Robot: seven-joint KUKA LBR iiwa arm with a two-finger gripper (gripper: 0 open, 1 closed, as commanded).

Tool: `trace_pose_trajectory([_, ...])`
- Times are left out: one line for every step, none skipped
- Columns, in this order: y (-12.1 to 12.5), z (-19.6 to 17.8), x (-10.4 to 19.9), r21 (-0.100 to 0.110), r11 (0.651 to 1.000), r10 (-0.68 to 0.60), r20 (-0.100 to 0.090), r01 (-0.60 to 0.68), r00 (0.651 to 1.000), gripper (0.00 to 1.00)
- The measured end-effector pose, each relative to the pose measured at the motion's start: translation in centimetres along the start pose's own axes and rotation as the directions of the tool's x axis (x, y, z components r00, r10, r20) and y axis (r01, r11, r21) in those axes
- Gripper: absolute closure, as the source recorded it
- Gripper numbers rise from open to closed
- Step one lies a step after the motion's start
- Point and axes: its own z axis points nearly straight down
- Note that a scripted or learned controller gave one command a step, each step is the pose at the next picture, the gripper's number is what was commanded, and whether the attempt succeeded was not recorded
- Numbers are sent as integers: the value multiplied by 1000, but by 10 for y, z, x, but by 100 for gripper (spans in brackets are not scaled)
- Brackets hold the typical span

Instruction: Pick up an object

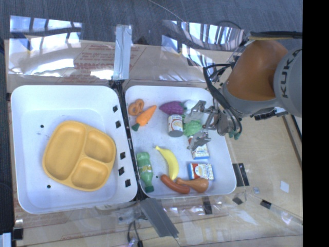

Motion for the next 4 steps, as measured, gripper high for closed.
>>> trace_pose_trajectory([5,101,26,-1,991,-136,1,136,991,0])
trace_pose_trajectory([93,98,-3,-3,997,-76,0,76,997,0])
trace_pose_trajectory([92,88,-4,-1,997,-79,2,79,997,100])
trace_pose_trajectory([92,88,-4,-1,997,-80,2,80,997,0])
